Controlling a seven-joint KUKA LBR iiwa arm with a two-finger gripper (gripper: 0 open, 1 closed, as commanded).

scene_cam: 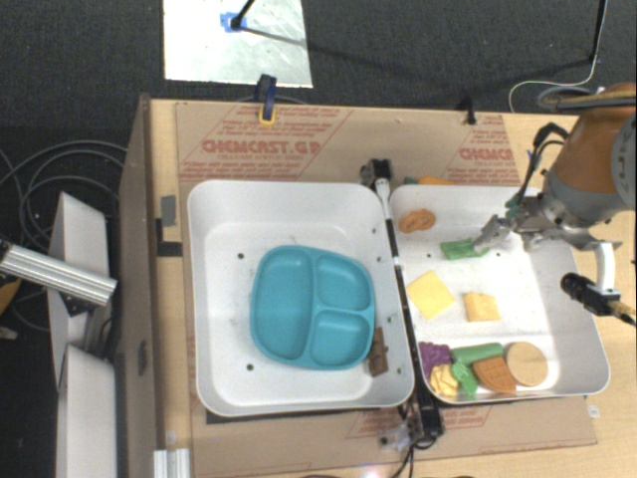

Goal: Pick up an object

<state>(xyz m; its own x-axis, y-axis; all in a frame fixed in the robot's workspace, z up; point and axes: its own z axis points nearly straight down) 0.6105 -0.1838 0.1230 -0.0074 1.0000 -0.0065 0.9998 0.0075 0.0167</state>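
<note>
Near the right bin's far edge, green piece [460,250] is lying flat, small, elongated, matte. Gripper [495,231] is touching its right end, finger state unclear. Best: centre over the piece, close across its narrow width. Round brown item [417,221] is sitting just beside; right bin [587,371].

bins [299,199]: 2 | blue divided plate [312,307]: 1 | yellow cheese slice [430,294]: 1

The arm [597,172] is a rounded grey body with an orange band above its wrist. Thin cables loop along its side. Its gripper [495,231] is slim, made of grey metal with dark fittings.
</note>
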